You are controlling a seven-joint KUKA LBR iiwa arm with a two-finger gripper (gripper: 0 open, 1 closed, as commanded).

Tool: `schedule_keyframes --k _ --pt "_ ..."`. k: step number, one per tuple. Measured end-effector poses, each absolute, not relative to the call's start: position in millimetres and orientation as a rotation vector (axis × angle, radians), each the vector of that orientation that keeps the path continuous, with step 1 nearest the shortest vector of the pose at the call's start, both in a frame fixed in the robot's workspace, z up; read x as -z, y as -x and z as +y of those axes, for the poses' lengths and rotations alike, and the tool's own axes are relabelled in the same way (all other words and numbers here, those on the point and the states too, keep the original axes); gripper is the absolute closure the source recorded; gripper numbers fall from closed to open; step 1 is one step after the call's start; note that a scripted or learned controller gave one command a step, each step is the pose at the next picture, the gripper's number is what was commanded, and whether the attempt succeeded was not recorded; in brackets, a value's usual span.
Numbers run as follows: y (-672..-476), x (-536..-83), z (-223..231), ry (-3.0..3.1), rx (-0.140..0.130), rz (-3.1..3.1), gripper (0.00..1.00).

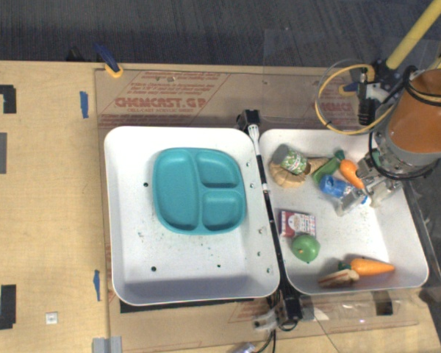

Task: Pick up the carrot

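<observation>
Two orange carrots lie in the right bin (404, 226). One small carrot (350, 173), with a green top pointing left, sits at the bin's upper middle, right beside my gripper (366, 190). A second, longer carrot (372, 267) rests near the bin's front right corner, against a tan wooden piece (338, 276). My gripper hangs low over the bin's upper right area, just right of and slightly below the small carrot. The grey arm with its orange band (425, 116) hides the bin's far right corner.
Also in the right bin are a blue item (333, 187) touching the small carrot, a burger-like toy (289, 166), a dark red box (297, 223) and a green apple (306, 248). A teal divided plate (200, 190) sits in the left bin (132, 256).
</observation>
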State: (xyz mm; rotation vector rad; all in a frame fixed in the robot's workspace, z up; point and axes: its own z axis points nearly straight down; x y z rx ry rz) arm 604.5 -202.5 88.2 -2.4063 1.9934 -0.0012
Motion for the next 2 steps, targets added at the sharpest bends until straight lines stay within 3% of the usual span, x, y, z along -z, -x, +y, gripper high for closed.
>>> schedule_keyframes --k 1,2 --pt "-631.8 -88 -168 2.126 0.006 2.294 0.00" --pt "-635.0 -102 -167 2.110 0.012 2.292 1.00"
